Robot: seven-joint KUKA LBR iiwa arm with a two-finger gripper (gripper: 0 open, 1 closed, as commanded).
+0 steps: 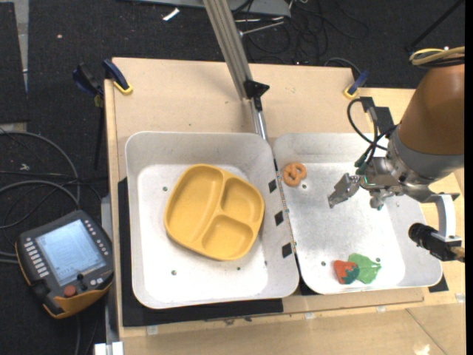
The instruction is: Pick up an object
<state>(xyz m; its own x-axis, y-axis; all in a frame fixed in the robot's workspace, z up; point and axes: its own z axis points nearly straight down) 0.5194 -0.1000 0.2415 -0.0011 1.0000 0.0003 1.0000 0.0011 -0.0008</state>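
A yellow divided plate (215, 211) lies in the left bin (148, 161). In the right bin (318, 150), a small orange pretzel-shaped piece (294, 173) rests near the upper left corner. A green toy with a red piece against it (358, 269) lies near the bin's front edge. My gripper (361, 192) hangs over the middle of the right bin, open, with one finger (341, 191) at the left and the other (380, 200) at the right. Nothing is between them. The pretzel is to its left, the green toy below it.
A slanted metal pole (230, 39) runs from the top down to the seam between the bins. Clamps (117, 76) grip the bench's back corners. A teach pendant (65, 261) lies on the floor at the left. The arm's orange band (441, 106) fills the right side.
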